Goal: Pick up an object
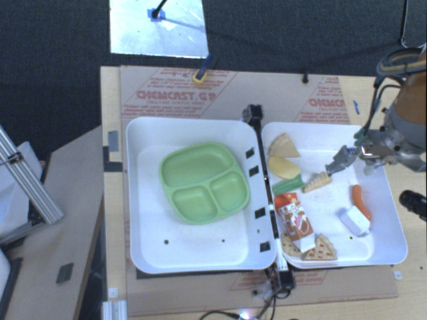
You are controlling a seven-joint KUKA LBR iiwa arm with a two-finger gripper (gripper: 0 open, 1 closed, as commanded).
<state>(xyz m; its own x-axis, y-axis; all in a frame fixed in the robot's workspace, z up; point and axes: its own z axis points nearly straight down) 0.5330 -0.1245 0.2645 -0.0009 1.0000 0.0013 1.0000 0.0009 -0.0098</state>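
My gripper (339,161) hangs over the upper right part of the right bin (393,235), pointing down and to the left. Its tip is just above and to the right of a tan cone-shaped toy (316,183) joined to a green piece (287,186). I see nothing held in the gripper. Also in this bin lie a pale cheese wedge (283,146), a yellow rounded toy (283,168), a red and white carton (294,221), a pizza slice (325,249), an orange sausage-shaped toy (361,201) and a white and blue piece (353,221).
The left bin (143,245) holds a green divided plate (203,182). A black clip strip (261,179) runs along the wall between the bins. Both bins rest on cardboard (180,92). A metal plate (158,17) lies beyond the bench.
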